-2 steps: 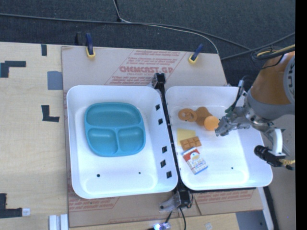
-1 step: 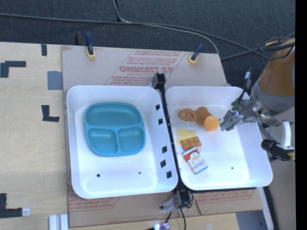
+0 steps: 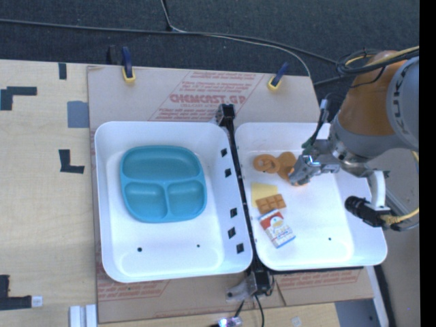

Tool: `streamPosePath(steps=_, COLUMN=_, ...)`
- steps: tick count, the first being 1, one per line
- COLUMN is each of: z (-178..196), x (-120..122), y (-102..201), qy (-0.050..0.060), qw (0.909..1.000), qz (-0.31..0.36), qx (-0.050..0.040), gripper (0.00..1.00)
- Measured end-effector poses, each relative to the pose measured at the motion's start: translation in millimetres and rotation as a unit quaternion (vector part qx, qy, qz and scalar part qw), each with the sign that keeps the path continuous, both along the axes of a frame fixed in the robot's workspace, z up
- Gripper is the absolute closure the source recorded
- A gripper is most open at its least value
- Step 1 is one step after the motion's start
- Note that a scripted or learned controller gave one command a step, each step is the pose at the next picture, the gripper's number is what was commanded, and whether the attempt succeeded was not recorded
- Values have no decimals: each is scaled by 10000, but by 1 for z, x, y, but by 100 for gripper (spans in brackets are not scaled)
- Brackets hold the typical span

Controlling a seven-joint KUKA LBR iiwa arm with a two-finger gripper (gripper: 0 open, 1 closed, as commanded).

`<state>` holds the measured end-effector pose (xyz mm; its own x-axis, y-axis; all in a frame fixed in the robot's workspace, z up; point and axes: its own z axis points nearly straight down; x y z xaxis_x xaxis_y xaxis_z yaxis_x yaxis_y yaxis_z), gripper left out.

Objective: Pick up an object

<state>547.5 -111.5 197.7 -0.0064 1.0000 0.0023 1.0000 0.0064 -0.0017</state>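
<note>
1. Brown pretzel-shaped toy (image 3: pixel 274 163) lies at the far side of the right bin (image 3: pixel 340 247), within reach.
2. End effector (image 3: pixel 300 174) sits low, touching the toy's right edge; finger state cannot be determined.

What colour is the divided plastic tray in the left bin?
Teal blue, seen plainly in the camera view: the three-compartment plastic tray lies in the left white bin.

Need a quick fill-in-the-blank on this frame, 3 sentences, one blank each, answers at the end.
1. The sectioned plate lying in the left bin is ____ in colour.
2. The gripper is over the ____ bin, beside the brown toy.
3. The yellow waffle piece lies between the brown toy and the red-and-white ____.

Missing words: blue; right; carton
</note>
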Motion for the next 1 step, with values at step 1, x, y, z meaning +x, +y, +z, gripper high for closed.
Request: streamPosePath(steps=1, z=15, x=-2, y=57, qy=-6, qw=10000, qz=6, qx=0, gripper=100)
